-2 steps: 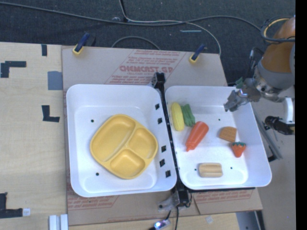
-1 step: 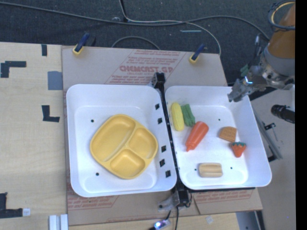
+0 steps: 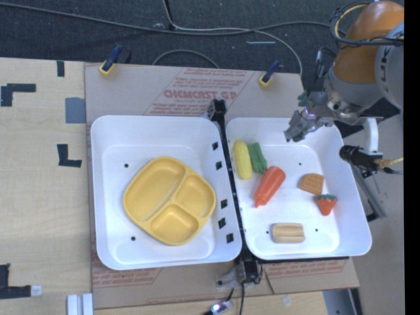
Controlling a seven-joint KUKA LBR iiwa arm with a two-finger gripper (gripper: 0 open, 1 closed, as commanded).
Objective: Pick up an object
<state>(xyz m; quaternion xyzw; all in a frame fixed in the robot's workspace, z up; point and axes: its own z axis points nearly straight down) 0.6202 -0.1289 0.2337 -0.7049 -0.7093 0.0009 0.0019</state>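
The right bin [image 3: 348, 241] holds several toy foods: a yellow corn cob [image 3: 242, 159], a green vegetable [image 3: 256, 157] beside it, an orange carrot [image 3: 268, 186], a brown bread piece [image 3: 312, 184], a small strawberry [image 3: 325, 203] and a tan loaf [image 3: 287, 233]. My gripper [image 3: 297, 126] hangs over the bin's far right corner, above and to the right of the green vegetable. Nothing shows between its fingers, and their spacing is too small to read.
The left bin [image 3: 105, 195] carries a yellow divided plate [image 3: 169, 199]. A black divider clip strip [image 3: 226, 182] runs between the bins. Cables cross the dark floor behind, and yellow clamps [image 3: 110, 60] pin the cardboard base. The arm's grey body [image 3: 367, 64] fills the upper right.
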